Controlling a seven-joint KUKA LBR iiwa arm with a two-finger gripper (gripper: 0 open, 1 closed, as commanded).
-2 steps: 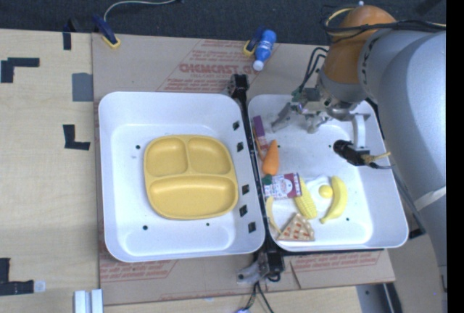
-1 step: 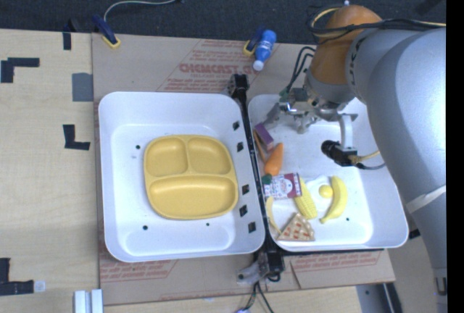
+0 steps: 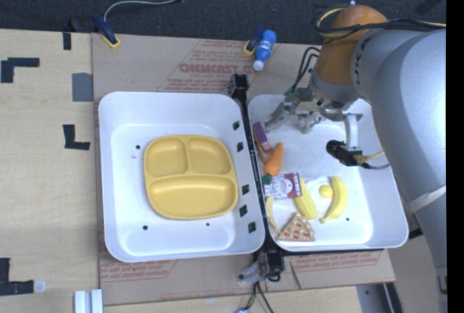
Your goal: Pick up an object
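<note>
The grey arm [image 3: 413, 130] bulks nearest the lens. Well left of the pincer [image 3: 293, 114], a yellow divided plate [image 3: 191, 177] lies in the left bin [image 3: 116, 159]. Just below-left of the pincer, in the right bin [image 3: 377, 228], sits a carrot [image 3: 274, 159]; further below lie a small carton [image 3: 283, 186], a waffle slice [image 3: 296, 229], corn [image 3: 307, 204] and a banana [image 3: 336, 197]. The pincer hangs spread, holding nothing. Judged stage: approach. Next it needs to centre over one item, likely the carrot, descend and close.
</note>
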